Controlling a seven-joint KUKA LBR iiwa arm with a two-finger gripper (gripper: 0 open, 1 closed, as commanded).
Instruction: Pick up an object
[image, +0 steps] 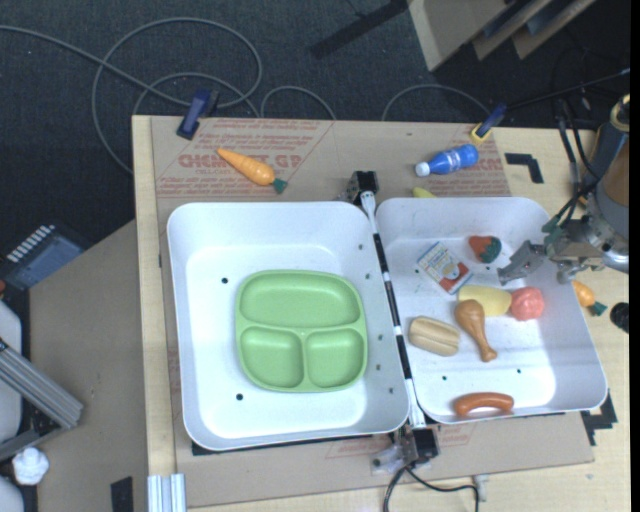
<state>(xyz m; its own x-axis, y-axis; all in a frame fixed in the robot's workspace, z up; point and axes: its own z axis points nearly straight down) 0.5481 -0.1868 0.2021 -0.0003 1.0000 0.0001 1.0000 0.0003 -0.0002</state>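
Nearest the lens, note an orange toy sausage (483, 404) lying along the front rim of the right bin (570, 385). Behind it, find a tan bread roll (434, 335), a brown drumstick (475, 325) touching a yellow piece (485, 299), and a pink round toy (527, 303) just beside that yellow piece. Further back, see a small carton (441, 265) and a red fruit with a green cap (485, 247). Look right of these for the gripper (520, 264), poised over the bin's right side, near the pink round toy and holding nothing visible; cannot tell whether spread or pressed together. Judging by looks: probably hollow moulded plastic throughout, so light, stiff, smooth and rather slippery, not fragile. Treat the pink round toy as the likeliest target, being closest. Take it across its widest middle, squarely, since a rounded glossy shape may squirt out of an off-centre pinch. Otherwise, try the drumstick at its narrow shank.
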